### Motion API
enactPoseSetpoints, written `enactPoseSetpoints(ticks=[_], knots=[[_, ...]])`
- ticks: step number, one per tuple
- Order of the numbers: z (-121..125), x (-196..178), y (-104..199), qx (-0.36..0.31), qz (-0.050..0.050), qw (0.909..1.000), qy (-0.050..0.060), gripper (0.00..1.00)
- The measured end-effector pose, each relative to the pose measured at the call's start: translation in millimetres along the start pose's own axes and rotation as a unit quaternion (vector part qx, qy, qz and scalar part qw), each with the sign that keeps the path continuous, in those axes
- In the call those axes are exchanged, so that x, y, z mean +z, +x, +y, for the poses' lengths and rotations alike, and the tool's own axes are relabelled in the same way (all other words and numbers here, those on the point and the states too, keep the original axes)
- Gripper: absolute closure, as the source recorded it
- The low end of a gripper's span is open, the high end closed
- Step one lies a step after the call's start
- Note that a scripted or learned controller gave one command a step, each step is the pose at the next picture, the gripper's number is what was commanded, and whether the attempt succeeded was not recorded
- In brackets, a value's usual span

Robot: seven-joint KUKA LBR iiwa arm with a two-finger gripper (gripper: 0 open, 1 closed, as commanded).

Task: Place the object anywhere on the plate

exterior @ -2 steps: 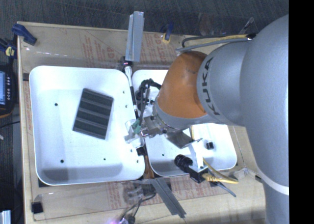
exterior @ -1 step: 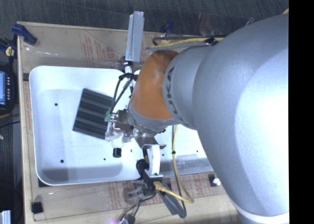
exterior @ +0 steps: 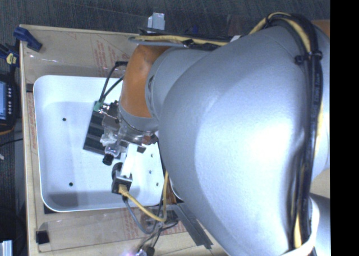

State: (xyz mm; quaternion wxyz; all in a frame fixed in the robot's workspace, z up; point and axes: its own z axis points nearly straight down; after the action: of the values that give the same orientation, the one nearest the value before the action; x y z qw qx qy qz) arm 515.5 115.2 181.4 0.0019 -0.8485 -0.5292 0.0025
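My grey arm (exterior: pixel 235 137), with its orange band (exterior: pixel 137 83), reaches in from the right and covers most of the view. Its wrist ends in the dark gripper (exterior: pixel 96 128), which hangs over the middle right of the left white bin (exterior: pixel 56 97). I see the gripper from above as a black block with metal fittings and cables beside it. The arm's bulk hides whatever lies under the gripper and to its right.
The left bin's floor shows bare white with a few small dark dots left of the gripper. A wooden bench frame (exterior: pixel 73 36) surrounds the bin. Yellow and black cables (exterior: pixel 140 210) trail below the wrist near the bin's front edge.
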Motion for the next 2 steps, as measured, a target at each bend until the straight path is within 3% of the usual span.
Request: enactPoseSetpoints(ticks=[1,2], knots=[[-1,39,6,0.182,-0.001,0.9833,0.002,1.0],[-7,-59,16,0.212,0.001,0.9772,0.0,1.0]])
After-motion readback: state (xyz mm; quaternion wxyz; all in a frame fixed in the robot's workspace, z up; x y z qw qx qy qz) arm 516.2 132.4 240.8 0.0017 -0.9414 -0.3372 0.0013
